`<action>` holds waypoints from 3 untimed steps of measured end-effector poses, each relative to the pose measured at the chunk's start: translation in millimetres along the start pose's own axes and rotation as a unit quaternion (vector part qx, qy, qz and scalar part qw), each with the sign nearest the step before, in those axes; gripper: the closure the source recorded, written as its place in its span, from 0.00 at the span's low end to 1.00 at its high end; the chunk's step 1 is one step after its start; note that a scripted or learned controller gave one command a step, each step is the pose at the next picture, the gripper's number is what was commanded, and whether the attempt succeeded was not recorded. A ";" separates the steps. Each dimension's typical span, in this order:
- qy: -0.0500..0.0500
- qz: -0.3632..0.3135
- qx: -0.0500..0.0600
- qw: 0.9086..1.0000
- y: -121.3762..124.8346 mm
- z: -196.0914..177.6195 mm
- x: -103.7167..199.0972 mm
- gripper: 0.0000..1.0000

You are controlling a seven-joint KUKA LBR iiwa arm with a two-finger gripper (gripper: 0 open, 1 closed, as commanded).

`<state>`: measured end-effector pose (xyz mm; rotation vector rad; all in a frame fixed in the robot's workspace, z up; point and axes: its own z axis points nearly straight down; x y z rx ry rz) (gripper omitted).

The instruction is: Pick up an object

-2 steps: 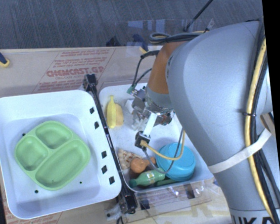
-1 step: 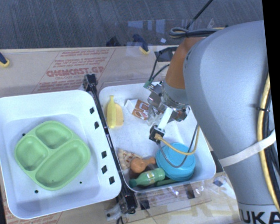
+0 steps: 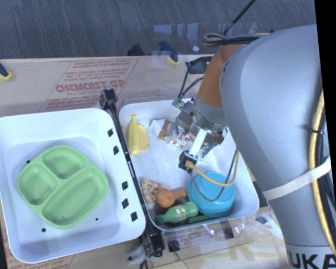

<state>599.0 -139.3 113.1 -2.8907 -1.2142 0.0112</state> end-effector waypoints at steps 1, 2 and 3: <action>0.001 0.115 0.001 0.993 -10.5 22.3 -30.1 0.00; -0.001 0.162 0.003 0.987 -50.5 23.2 21.8 0.00; -0.003 0.210 0.005 0.978 -55.3 23.8 13.0 0.00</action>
